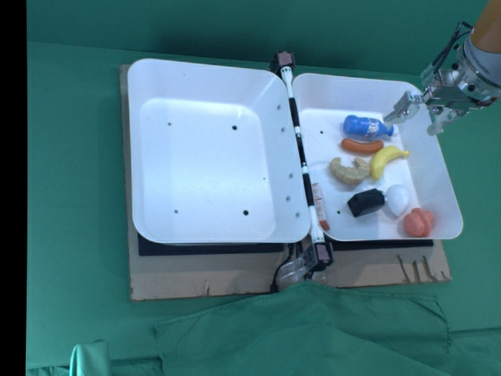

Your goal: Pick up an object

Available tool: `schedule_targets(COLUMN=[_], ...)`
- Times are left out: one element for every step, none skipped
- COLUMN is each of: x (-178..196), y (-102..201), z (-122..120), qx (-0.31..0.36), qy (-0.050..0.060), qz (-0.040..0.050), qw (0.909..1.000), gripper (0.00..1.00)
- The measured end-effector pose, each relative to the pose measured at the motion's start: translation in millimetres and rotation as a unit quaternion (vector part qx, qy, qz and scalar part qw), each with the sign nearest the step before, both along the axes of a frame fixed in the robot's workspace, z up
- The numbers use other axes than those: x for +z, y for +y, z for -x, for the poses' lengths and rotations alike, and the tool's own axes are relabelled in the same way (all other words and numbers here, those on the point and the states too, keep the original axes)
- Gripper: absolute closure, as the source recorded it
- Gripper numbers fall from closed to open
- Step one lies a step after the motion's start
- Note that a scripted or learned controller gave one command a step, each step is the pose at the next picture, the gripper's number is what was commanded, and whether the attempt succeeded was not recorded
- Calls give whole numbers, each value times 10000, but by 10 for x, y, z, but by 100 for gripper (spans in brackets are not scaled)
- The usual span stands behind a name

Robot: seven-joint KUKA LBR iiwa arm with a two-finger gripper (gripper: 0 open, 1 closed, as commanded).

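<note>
The right bin [438, 180] holds several objects: a blue bottle [366, 126], an orange sausage [362, 145], a yellow banana [387, 160], a tan pastry-like piece [349, 170], a black block [366, 203], a white egg [397, 200] and a reddish fruit [419, 222]. My gripper [419, 116] hovers over the bin's far right corner, just right of the blue bottle. It is open, with nothing between its fingers. One fingertip [401, 110] points toward the bottle's cap end.
The left bin [149, 92] sits beside the right one, joined by a black-and-white hinge bar [301, 155]. Both bins rest on a cardboard sheet [196, 280] over green cloth. A fold of cloth [313, 327] bulges at the front.
</note>
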State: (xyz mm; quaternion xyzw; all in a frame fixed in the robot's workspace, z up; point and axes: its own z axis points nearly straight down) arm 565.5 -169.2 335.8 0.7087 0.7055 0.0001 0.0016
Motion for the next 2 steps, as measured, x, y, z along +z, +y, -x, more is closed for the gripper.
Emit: schedule_targets(x=[0, -1421], y=[0, -178], z=[0, -561], qx=[0, 0], qy=[0, -29], qz=[0, 12], qw=[10000, 10000], gripper=[0, 0])
